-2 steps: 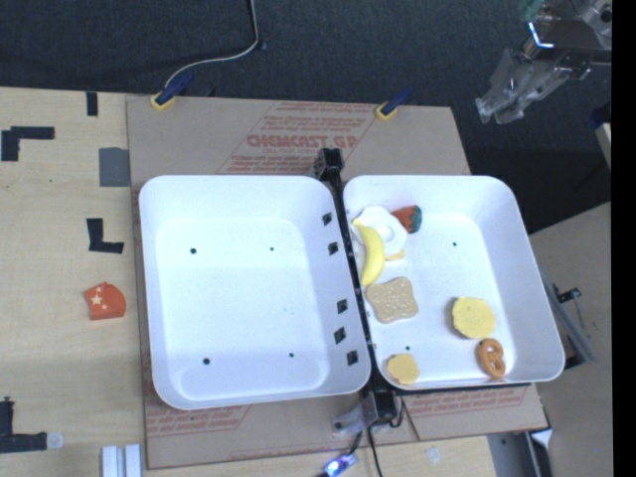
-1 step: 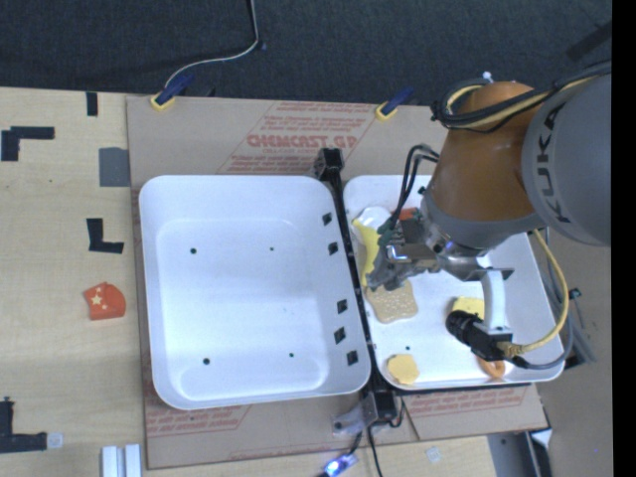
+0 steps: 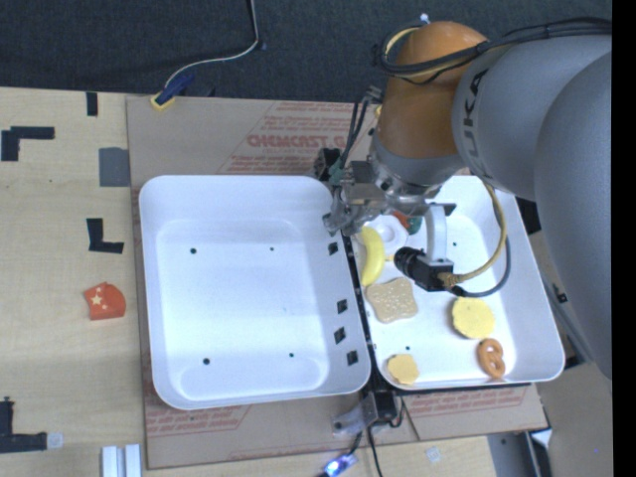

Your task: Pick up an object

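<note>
The banana lies in the right bin, up by the bin's 10 o'clock corner, close to the wall between the two bins.

Nearest to the camera, at the bin's 7 o'clock, sits a small round yellow piece. At 5 o'clock from the bin's middle lies a brown pretzel. Just past it, at its 11 o'clock, is a flat yellow disc. A tan slice of toast lies at 9 o'clock from the disc. It is just beside the low end of the banana.

The claw hangs right over the top end of the banana. I cannot tell if the claw is wide or narrow. I cannot tell if it holds the banana.

The left bin sits at 9 o'clock from the right bin, touching it. A small red thing lies on the bench, well apart from the left bin, at its 9 o'clock.

Farther back, the orange band rises above the claw. The big grey arm comes in from 3 o'clock. Both bins rest on a brown cardboard sheet. Farthest away, at 11 o'clock, a thin cable runs over a dark cloth.
</note>
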